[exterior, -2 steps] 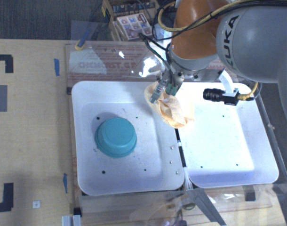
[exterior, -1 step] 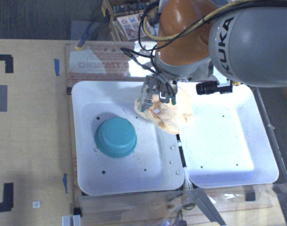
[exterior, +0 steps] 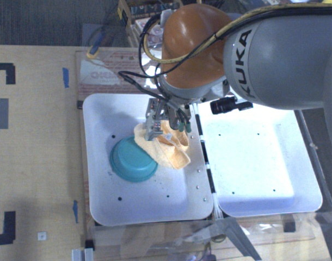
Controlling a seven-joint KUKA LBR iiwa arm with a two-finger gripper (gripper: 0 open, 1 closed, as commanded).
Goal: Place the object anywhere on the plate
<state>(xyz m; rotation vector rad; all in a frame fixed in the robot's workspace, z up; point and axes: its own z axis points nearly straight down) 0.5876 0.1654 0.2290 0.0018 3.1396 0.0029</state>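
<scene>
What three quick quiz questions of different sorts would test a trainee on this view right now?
1. True or false: the round teal plastic plate sits in the left white bin.
2. The crumpled yellow cloth-like object lies: A) in the right white bin; B) beside the plate, touching its rim; C) on the wooden bench.
3. Fill in: the end effector hangs over the ____ object.

Key: 1 true; 2 B; 3 yellow.
</scene>
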